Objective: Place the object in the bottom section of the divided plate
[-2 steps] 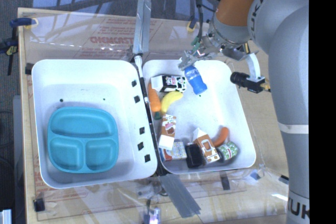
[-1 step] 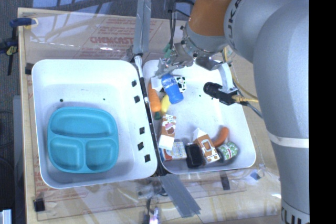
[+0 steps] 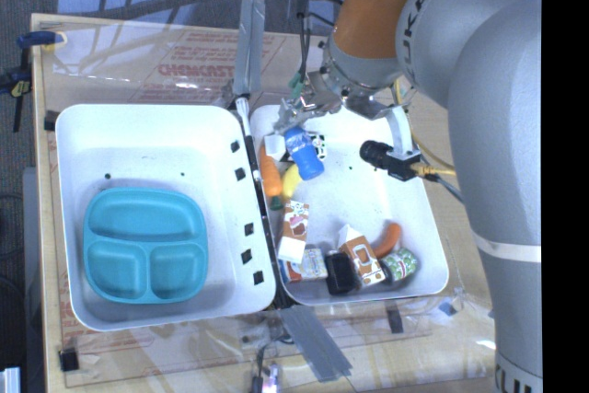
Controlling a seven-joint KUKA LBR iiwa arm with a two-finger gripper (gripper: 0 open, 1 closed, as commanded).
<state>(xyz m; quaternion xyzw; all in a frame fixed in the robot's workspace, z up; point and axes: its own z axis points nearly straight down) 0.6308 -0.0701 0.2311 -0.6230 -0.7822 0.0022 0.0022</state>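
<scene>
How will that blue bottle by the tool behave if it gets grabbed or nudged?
The blue bottle looks rounded, so it may roll or slip sideways. It lies tilted against the yellow item, so a nudge could shift both. It's probably stiff plastic and light.

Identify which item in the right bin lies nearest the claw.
The blue bottle, just below the claw; the cartons and can lie along the bin's near edge.

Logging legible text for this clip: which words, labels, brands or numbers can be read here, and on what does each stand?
"KUKA", partly visible, sideways on the grey arm below the orange band.
Large red lettering under the clear sheet on the bench: too faint and distorted to read.
Printed labels on the small cartons and the can in the right bin: too small and blurred to read.
</scene>
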